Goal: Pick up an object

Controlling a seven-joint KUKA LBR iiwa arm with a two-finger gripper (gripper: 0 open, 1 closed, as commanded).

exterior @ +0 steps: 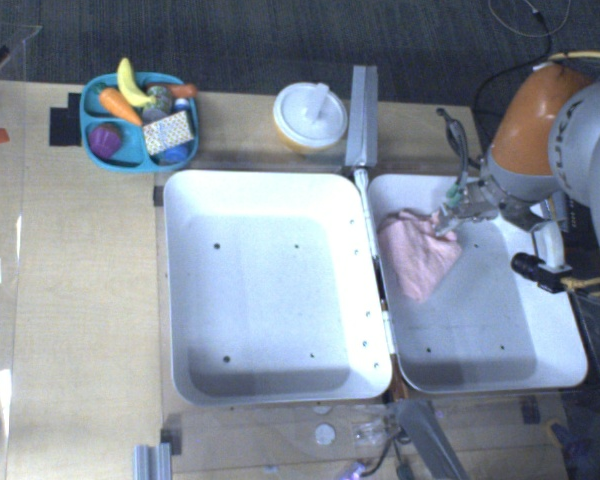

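Note:
A crumpled pink cloth [416,253] lies in the right bin [540,358], near its upper left corner. My gripper [452,218] reaches in from the right and sits at the cloth's upper right corner. That corner is bunched up between the fingertips, so the gripper is shut on it. Most of the cloth still rests on the bin floor, spreading down and to the left of the gripper.
The left bin [270,288] stands beside the right one, with a metal divider [361,118] between them at the back. A yellow bowl with a white lid [310,116] and a blue tray of toy food [138,120] sit behind the left bin.

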